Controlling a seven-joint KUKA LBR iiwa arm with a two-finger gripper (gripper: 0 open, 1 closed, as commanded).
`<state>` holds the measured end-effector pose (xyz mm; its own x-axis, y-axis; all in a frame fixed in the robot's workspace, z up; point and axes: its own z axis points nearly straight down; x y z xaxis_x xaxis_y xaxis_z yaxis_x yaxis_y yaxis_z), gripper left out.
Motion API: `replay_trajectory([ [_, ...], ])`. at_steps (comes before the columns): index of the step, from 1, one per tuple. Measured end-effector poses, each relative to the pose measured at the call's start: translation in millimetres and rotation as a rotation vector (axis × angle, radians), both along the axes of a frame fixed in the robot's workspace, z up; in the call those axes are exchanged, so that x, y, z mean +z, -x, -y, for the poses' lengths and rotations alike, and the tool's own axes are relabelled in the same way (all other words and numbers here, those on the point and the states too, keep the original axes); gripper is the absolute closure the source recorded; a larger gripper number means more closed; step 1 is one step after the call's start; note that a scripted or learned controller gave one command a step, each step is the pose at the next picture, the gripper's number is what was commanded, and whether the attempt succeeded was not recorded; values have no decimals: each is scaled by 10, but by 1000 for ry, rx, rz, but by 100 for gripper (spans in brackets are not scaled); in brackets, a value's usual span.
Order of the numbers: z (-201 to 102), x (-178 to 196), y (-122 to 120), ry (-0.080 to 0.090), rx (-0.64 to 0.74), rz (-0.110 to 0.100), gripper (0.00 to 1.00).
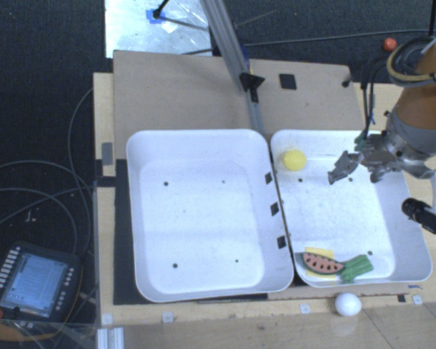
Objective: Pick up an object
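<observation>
Gripper [343, 171] hangs over the right bin [403, 217], upper half; can't tell whether it's spread or pressed together (too small and dark), and nothing shows between its tips. Yellow ball [294, 160] sits near that bin's top-left corner, left of the gripper and apart from it. Watermelon slice [321, 262] and green piece [356, 267] lie touching along the bin's near edge; white ball [347, 304] rests on the bench just outside it.

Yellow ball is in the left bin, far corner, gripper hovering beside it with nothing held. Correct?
Not quite. The camera view shows the yellow ball in the right bin, at its far left corner. The rest stands: the gripper hovers beside it, nothing between its fingers.
</observation>
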<state>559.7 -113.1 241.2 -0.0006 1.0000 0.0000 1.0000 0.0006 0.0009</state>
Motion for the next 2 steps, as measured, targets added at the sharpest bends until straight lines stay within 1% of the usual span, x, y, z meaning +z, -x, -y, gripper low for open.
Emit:
replay_trajectory([
  [1,813,-914,638,0,-9,-8,0],
  [2,773,-773,596,1,0,1,100],
])
